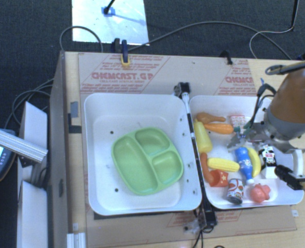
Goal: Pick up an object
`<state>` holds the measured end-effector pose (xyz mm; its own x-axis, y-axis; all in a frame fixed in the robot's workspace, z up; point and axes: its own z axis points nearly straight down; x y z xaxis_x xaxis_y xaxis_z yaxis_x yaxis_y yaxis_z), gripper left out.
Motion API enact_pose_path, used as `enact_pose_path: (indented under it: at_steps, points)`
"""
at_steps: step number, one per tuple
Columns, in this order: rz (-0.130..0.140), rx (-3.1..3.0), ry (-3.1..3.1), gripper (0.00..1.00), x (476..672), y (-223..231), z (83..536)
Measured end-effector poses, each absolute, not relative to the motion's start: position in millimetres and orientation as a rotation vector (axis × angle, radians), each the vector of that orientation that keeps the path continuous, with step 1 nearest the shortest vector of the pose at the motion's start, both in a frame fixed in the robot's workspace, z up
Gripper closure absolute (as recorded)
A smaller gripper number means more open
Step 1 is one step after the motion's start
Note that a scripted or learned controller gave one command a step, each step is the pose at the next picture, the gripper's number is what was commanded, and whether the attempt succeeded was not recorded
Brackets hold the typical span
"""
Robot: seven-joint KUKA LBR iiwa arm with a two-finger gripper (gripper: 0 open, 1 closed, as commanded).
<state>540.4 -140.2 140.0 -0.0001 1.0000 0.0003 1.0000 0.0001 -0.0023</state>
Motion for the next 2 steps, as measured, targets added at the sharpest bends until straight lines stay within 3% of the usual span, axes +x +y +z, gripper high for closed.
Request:
enact_pose_path:
  at_steps: [1,2]
  points:
    - [-0.002,-2.221,-2.223,0.00,535.2,-140.8,84.3]
    - [-0.004,-2.222,-2.225,1.00,536.0,-141.0,94.9]
